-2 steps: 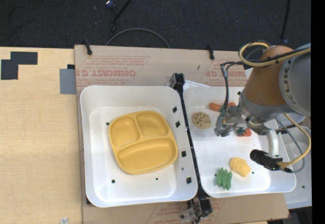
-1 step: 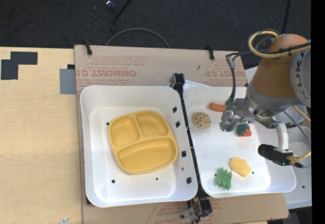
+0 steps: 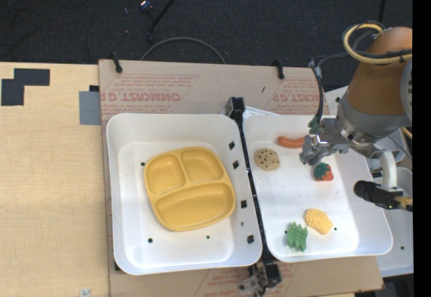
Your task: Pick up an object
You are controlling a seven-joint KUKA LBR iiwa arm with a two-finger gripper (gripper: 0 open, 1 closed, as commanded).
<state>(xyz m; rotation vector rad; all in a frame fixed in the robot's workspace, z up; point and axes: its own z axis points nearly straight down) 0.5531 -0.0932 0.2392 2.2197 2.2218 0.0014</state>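
While the gripper [image 3: 315, 151] hangs over the right bin [image 3: 367, 238], just beside the toy strawberry [image 3: 324, 172] and carrot [image 3: 291, 142], I cannot tell its state. I worry a descent lands between them, nudging the strawberry aside and closing on nothing.

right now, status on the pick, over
Gripper low over right bin, nothing seen held. Strawberry toy just beside it, orange sausage and cookie close by.
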